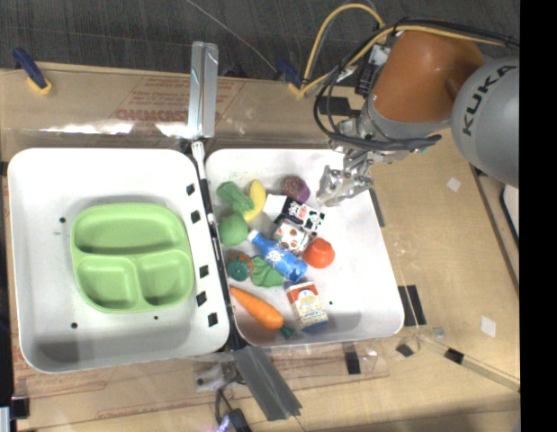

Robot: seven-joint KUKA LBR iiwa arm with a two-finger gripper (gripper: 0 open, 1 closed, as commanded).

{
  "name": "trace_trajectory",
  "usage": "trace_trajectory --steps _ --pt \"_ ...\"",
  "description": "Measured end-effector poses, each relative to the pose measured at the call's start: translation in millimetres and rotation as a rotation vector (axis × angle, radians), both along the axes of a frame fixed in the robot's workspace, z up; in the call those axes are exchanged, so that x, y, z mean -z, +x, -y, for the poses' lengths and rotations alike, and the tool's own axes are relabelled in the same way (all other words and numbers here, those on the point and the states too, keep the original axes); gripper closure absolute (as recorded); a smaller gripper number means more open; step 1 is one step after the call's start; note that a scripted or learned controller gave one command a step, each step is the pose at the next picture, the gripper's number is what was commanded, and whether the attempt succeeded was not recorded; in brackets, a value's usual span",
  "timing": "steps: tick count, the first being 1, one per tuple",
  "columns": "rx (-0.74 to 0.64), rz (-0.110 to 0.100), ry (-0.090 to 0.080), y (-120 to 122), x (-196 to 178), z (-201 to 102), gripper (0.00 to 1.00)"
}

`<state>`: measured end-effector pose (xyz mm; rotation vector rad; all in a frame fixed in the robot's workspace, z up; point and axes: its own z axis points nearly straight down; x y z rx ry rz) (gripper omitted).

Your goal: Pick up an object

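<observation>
The right white bin (pixel 386 282) holds a heap of toy food: an orange carrot (pixel 256 308), a small juice carton (pixel 307 304), a red tomato (pixel 320 253), a blue bottle (pixel 278 257), a black-and-white patterned box (pixel 298 223), a purple ball (pixel 296 187), a yellow banana (pixel 256 198) and green vegetables (pixel 231 214). My gripper (pixel 339 187) hangs over the bin's back right part, just right of the purple ball and above the patterned box. Its metal fingers (pixel 331 185) point down and nothing shows between them.
The left white bin (pixel 35 241) holds a green divided tray (pixel 132 257). A metal bar (pixel 202 97) rises between the bins at the back. Yellow and black cables (pixel 336 61) loop behind the wrist. Brown bench surface (pixel 440 241) lies to the right.
</observation>
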<state>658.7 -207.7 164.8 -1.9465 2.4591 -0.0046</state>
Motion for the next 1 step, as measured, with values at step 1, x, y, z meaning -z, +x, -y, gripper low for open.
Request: trace_trajectory --steps 1 --pt "-0.375 0.000 -0.001 -0.3 3.7 -0.4 1.00"
